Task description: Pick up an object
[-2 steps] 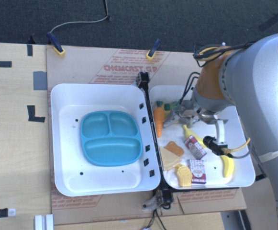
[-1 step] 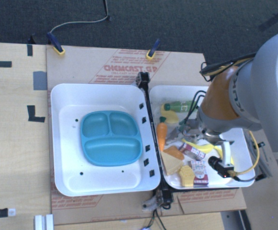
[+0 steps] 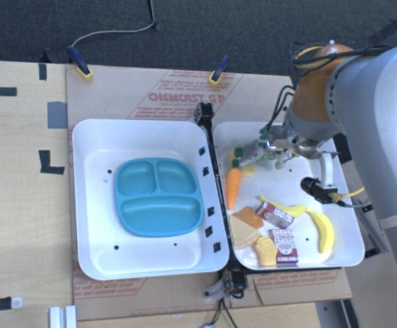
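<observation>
- The gripper (image 3: 261, 150) sits low in the right bin (image 3: 352, 248), just above the carrot (image 3: 233, 186); finger state unclear.
- Blue divided plate (image 3: 159, 197) occupies the left bin (image 3: 89, 183); cardboard-covered bench (image 3: 178, 98).

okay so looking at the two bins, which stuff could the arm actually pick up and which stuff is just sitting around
Could be picked, right bin: carrot, banana, bread slice, cracker, two snack packets; the gripper is above that bin's far end.

Just lying about: blue divided plate in the left bin, yellow clamps, cardboard sheet.
</observation>
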You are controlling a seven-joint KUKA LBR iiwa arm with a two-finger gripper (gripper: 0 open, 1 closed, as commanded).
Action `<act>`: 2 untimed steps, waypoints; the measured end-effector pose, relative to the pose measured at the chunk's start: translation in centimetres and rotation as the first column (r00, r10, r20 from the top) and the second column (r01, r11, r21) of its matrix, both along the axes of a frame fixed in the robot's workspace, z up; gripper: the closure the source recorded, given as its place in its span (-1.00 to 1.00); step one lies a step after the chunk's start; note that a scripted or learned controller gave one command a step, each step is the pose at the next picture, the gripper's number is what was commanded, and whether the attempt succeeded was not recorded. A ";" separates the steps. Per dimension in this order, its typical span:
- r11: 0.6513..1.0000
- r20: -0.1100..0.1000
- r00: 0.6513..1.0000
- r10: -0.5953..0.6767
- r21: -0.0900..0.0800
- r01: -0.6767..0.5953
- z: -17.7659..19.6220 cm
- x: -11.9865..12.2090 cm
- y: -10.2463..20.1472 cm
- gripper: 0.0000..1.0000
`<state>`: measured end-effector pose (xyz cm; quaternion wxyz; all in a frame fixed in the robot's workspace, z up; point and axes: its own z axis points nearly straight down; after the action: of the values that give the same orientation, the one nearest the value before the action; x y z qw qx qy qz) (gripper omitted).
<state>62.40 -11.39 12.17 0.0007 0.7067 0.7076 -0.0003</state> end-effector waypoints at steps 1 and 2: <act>1.000 -0.003 1.000 -0.001 0.000 0.001 -3.6 2.3 0.6 -1.00; 1.000 -0.037 0.999 -0.011 -0.003 0.011 -4.0 3.6 1.3 -1.00</act>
<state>66.05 -10.09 8.19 -0.0113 0.7105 0.7035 -0.0146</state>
